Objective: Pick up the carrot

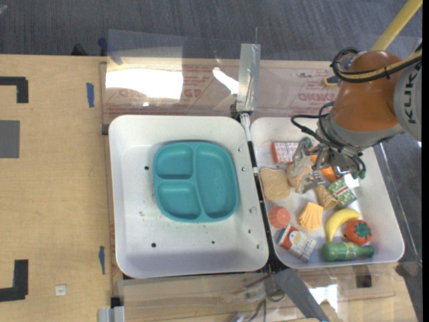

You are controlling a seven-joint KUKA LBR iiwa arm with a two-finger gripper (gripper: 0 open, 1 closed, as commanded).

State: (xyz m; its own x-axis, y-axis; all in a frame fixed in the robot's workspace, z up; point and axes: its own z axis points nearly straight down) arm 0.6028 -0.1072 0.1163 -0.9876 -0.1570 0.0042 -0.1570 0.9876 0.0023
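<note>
The carrot (327,174) shows as a small orange piece in the upper middle of the right bin (389,206), mostly covered by the arm's wrist. My gripper (310,168) is low in that bin, just left of the carrot and above the bread slice (275,183). The grey arm with its orange band (365,99) comes in from the upper right. From this angle I cannot make out whether anything sits in the gripper.
Around the gripper lie a red and white box (285,151), a green and white carton (344,192), a cheese wedge (310,216), a banana (340,221), a tomato (357,231) and a cucumber (346,251). The left bin (127,200) holds a teal divided plate (196,180).
</note>
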